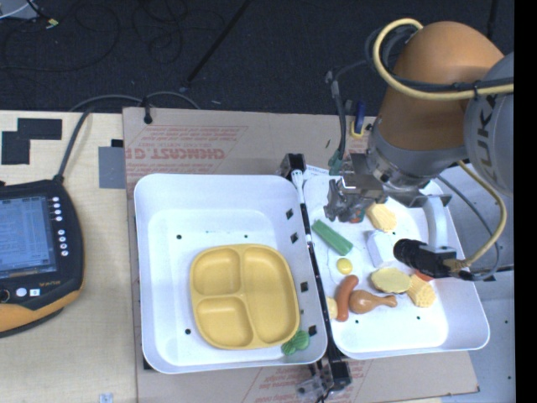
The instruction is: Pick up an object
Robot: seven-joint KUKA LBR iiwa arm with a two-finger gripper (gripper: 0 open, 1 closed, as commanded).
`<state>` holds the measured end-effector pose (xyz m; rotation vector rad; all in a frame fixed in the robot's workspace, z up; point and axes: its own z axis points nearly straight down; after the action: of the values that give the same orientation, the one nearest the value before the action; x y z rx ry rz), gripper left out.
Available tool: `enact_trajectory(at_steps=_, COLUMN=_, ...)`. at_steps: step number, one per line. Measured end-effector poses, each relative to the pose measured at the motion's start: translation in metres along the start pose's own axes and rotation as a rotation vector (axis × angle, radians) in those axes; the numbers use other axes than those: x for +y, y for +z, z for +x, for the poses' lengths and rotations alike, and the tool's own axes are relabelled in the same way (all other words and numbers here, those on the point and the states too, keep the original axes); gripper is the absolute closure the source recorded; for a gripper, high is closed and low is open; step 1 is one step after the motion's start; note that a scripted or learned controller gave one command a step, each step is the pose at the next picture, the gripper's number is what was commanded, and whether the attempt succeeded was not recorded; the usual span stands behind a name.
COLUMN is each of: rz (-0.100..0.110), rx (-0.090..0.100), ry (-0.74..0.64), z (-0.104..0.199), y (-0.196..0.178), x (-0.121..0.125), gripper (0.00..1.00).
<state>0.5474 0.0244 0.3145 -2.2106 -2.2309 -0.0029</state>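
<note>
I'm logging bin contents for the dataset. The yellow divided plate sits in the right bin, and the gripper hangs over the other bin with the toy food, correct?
Not quite. The camera view shows the yellow divided plate in the left bin, not the right one. The rest holds: the gripper hangs over the right bin with the toy food.

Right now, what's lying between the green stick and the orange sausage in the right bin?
In the camera view, a small yellow ball lies between the green stick and the orange sausage, on the white bin floor.
</note>
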Motion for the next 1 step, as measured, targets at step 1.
enact_trajectory(at_steps=1, rz=-0.016, rx=0.000, ry=0.006, z=0.0201, y=-0.1931, x=-0.0093, gripper=1.00)
